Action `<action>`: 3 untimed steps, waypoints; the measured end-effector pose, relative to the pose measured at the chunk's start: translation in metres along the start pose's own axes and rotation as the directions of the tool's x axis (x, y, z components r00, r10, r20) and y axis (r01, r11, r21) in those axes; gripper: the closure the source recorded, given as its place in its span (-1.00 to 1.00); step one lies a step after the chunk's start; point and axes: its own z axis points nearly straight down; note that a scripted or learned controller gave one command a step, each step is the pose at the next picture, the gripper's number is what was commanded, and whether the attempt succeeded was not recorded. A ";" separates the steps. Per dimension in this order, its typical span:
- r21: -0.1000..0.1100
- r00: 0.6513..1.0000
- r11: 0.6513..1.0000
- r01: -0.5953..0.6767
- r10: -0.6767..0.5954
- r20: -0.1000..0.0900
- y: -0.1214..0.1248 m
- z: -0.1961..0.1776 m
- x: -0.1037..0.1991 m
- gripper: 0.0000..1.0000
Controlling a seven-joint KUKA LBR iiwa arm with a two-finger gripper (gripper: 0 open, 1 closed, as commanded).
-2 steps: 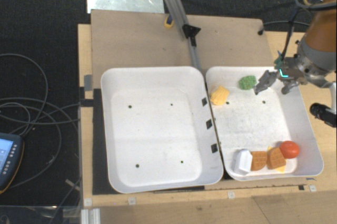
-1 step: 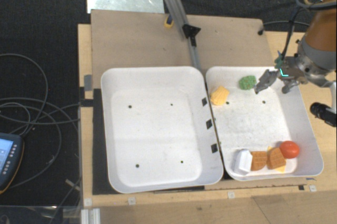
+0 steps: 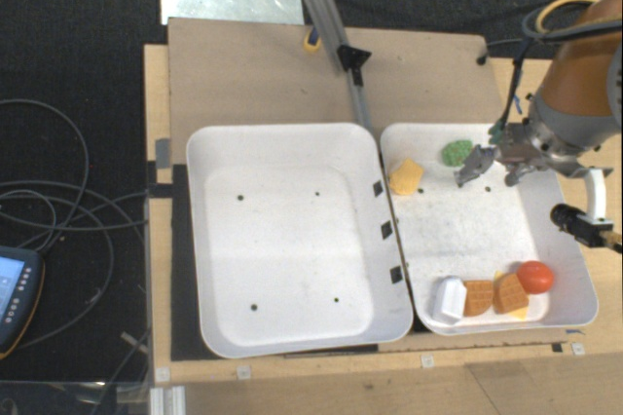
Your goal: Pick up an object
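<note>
While the arm (image 3: 574,62) reaches in from your right, its gripper (image 3: 492,167) hangs over the far part of the right bin (image 3: 467,238), with 2 dark fingers splayed apart and nothing between them. You can read that as spread wide and empty. The left fingertip sits just beside the green object (image 3: 457,152), a small knobbly lump near the bin's far wall; whether it touches the lump you cannot tell from this slant.

Nothing is lifted yet, so you are at the approach step, before any grasp. The nearest candidate is that green lump. A yellow block (image 3: 406,176) lies near the bin's left wall, a little apart from the gripper. Along the near wall you have a row packed close together: a white piece (image 3: 448,298), 2 orange waffle-like pieces (image 3: 494,295) and a red ball (image 3: 534,277), well apart from the gripper. The left bin (image 3: 292,238) carries only small dark dots on its floor.

For the next move, you would likely need the fingers centred over 1 object, probably the green lump, then lowered so they straddle it before closing. As it stands the gripper looks offset to the lump's right, so closing now would probably nudge it, not catch it.
</note>
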 end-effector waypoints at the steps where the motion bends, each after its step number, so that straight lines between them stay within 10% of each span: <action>1: 0.001 1.000 1.000 -0.001 0.001 -0.001 0.001 0.063 0.003 -1.00; 2: 0.000 1.000 1.000 -0.001 0.001 -0.001 0.000 0.111 0.004 -1.00; 3: -0.006 1.000 1.000 -0.001 0.001 0.000 0.002 0.096 0.003 1.00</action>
